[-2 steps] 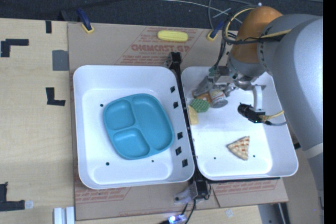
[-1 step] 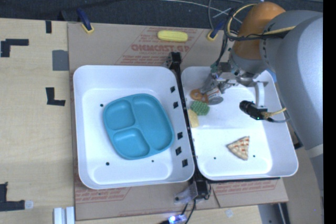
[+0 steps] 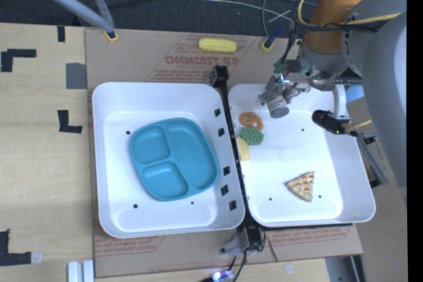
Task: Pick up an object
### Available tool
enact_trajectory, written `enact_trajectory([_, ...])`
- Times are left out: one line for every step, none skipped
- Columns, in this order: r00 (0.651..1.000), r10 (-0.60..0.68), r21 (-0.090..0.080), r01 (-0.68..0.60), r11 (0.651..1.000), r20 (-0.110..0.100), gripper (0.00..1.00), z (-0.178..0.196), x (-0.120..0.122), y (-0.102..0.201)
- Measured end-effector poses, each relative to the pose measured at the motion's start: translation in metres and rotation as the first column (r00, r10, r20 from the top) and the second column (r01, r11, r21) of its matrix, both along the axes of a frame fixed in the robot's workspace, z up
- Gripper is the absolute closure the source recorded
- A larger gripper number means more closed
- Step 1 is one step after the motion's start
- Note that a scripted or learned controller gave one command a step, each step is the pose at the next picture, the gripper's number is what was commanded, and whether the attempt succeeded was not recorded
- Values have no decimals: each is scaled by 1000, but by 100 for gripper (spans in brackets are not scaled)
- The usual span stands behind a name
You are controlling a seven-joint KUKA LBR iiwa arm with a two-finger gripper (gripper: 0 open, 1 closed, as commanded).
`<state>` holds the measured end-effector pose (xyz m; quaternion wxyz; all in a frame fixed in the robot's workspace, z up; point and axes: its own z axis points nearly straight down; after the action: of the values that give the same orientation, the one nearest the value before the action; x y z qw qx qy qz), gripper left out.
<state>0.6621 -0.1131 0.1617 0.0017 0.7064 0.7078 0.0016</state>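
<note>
arm (image 3: 370, 30) reaches in from the right, wrist bent down over the back of the right bin (image 3: 344, 208). gripper (image 3: 277, 101) hangs low at that bin's rear left part, tilted, tips toward the bin floor. whether the fingers are spread or pressed together: cannot tell, the tips read as one grey lump at this slant. nothing visible between them.

nearest candidate: a small orange ring-shaped piece (image 3: 250, 120), just ahead of and slightly left of the fingertips, close but apart from them as far as can be seen. touching it on the near side, a green waffle-textured piece (image 3: 252, 136), and beyond that a pale yellow piece (image 3: 244, 150) against the divider wall. the three sit bunched along the bin's left wall, which probably leaves little room for a finger on that side.

pizza-slice toy (image 3: 301, 186) lies alone, well away from the fingers toward the near right part of the bin; open floor all round it, likely the easier grasp.

left bin (image 3: 106, 142) holds a blue divided plate (image 3: 173, 158), far from the fingers, across the divider. a yellow banana-like item (image 3: 217, 45) lies outside the bins on the cardboard behind.

judgement: pick not yet made; the low hang by the cluster suggests an approach on the ring.
</note>
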Motion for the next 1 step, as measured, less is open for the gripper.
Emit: enact_trajectory([1000, 0, 0, 0, 1000, 0, 100, 63, 4, 3])
